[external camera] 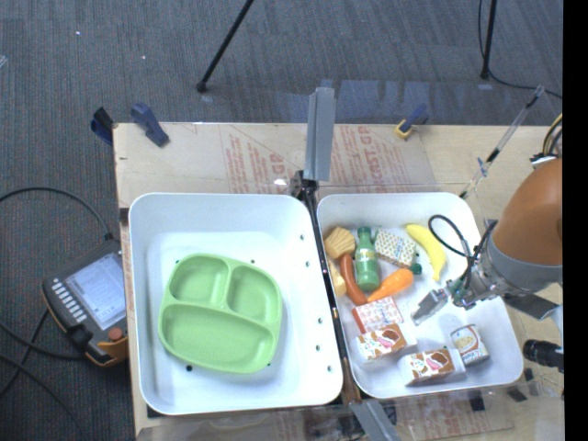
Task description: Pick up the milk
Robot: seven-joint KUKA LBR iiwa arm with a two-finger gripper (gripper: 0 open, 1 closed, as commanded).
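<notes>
White cartons crowd the right bin [496, 211]; the milk [468, 344], probably the small carton by the bin's near right corner, lies just below the tool [434, 305], whose opening I cannot tell, its long axis running slantwise toward the arm

Two white bins sit side by side on the worktop [230, 159]. The left bin [147, 246] holds a green plate [220, 312] with three parts. The right bin [501, 338] holds toy food: a banana [425, 246], a green bottle [367, 260], a carrot [390, 286], a yellow waffle [340, 243] and a few small cartons [381, 329]. One small carton [469, 344] stands near the right wall. The gripper [432, 305] hangs low over the right bin, just right of the carrot and above the cartons. The grey and orange arm [537, 223] comes in from the right.
</notes>
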